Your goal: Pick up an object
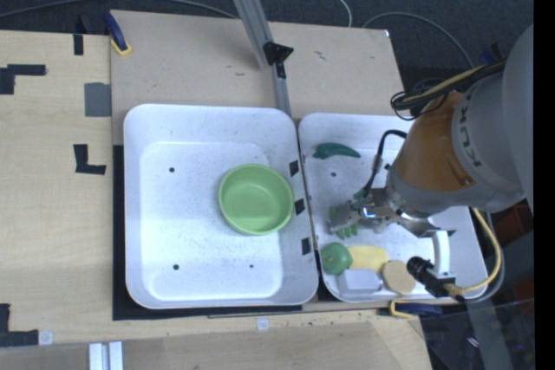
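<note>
Green bowl (255,199) sits in left white bin (147,186).

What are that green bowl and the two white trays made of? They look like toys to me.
Green bowl: probably plastic; even pale green colour, smooth matte surface, thin rounded rim. White bins: probably moulded plastic too; rounded corners, shallow raised walls, dull finish with dark speckling like scuffs or dirt. I cannot be certain from the look alone.
</note>
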`<state>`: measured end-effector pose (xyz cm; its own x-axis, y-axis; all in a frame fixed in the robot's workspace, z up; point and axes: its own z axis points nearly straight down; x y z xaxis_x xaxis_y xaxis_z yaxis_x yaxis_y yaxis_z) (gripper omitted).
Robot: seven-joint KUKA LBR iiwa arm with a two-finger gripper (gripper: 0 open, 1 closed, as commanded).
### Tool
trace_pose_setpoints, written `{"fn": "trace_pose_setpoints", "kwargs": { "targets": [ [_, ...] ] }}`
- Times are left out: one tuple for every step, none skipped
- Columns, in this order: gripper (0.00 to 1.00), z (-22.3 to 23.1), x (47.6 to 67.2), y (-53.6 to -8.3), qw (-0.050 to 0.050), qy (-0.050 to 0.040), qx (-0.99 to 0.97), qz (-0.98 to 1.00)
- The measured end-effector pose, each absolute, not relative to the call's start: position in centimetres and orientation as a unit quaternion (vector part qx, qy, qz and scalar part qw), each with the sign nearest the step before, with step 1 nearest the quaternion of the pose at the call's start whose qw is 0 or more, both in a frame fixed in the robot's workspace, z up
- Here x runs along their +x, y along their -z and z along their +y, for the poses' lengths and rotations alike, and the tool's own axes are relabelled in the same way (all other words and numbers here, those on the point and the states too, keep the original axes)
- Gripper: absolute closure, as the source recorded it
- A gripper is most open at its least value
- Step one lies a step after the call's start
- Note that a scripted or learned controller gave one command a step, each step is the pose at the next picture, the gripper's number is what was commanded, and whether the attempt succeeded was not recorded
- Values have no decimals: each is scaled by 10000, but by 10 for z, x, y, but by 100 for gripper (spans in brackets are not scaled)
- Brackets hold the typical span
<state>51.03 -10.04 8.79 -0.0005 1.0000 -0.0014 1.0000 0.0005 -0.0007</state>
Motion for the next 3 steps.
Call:
{"fn": "trace_pose_setpoints", "kwargs": {
  "targets": [
    [100, -99, 510, -99, -18, 6, 7065, 7077],
    [100, -99, 512, -141, 5, -4, 7066, 7076],
    [100, -89, 511, -187, 7, -7, 7063, 7079]
  ]
}}
